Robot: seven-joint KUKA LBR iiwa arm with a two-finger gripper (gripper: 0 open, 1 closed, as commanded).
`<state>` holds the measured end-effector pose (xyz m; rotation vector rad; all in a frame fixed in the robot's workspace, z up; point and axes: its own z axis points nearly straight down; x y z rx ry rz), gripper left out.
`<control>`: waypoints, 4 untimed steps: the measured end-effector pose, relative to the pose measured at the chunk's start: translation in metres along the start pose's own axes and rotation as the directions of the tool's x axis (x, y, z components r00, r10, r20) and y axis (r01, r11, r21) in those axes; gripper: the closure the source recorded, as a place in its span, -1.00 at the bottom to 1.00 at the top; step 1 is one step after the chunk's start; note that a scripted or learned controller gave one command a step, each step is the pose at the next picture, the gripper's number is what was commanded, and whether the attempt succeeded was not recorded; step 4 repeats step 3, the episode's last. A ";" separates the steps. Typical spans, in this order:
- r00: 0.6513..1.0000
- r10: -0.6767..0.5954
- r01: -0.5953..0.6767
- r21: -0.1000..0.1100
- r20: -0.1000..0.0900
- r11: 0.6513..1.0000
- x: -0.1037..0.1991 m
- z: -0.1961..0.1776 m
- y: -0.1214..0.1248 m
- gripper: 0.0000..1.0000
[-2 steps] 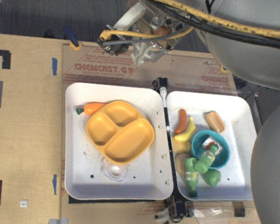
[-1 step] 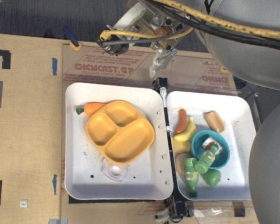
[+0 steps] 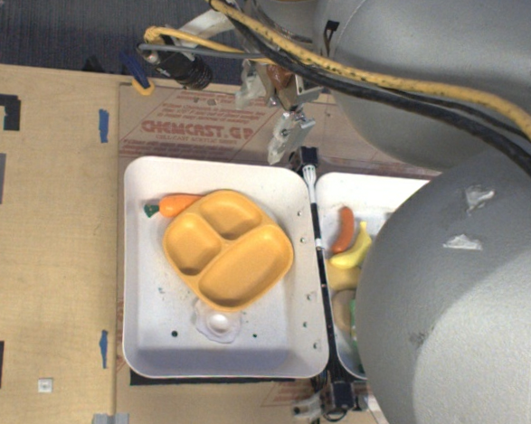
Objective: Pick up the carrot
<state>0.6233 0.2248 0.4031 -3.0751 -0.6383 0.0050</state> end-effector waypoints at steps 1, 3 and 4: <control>1.000 0.001 -0.001 -0.001 -0.005 1.000 0.001 -0.012 0.000 1.00; 0.993 -0.121 0.121 -0.003 0.000 0.993 -0.158 -0.090 0.072 1.00; 0.993 -0.121 0.121 -0.003 0.000 0.993 -0.158 -0.090 0.072 1.00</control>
